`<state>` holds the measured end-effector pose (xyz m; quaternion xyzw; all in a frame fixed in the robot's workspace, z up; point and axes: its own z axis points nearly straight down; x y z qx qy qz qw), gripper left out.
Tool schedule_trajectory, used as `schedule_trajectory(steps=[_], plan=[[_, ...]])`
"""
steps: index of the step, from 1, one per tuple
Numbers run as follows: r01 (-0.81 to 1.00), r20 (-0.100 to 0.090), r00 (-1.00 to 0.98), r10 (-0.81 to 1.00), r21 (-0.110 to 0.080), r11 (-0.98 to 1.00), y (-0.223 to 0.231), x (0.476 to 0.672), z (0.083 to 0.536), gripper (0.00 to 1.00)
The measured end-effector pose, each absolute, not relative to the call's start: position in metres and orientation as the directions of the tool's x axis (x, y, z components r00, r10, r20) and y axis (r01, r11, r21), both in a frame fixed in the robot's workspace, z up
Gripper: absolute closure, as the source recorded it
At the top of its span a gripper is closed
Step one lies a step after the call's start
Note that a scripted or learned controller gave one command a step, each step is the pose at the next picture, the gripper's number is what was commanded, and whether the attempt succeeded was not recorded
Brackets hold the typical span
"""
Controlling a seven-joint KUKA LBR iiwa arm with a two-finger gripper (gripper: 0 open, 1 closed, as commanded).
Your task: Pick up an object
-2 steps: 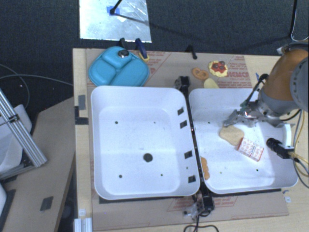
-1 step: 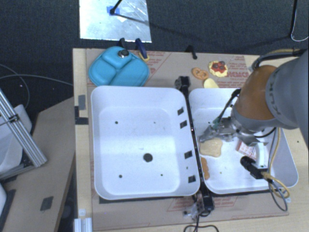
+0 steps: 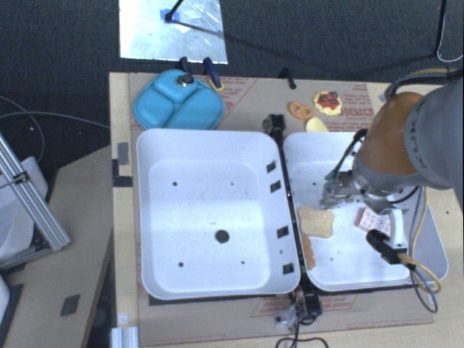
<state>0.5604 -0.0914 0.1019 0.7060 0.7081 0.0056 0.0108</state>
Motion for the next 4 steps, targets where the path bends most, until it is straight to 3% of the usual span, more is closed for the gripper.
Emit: schedule_trajectory(steps=[1, 2, 3, 4], plan=[[1.000, 0.004, -0.012, 1.000, 0.006, 0.012, -0.001, 0.522, 0.189, 1.00], [1.000, 0.002, -0.008, 1.000, 0.009, 0.008, 0.020, 0.487, 0.268, 1.00], [1.000, 0.004, -0.011, 1.000, 0.011, 0.011, 0.070, 0.488, 0.355, 1.00], [1.000, 0.000, 0.001, 1.000, 0.005, -0.001, 0.042, 0.487, 0.364, 1.00]])
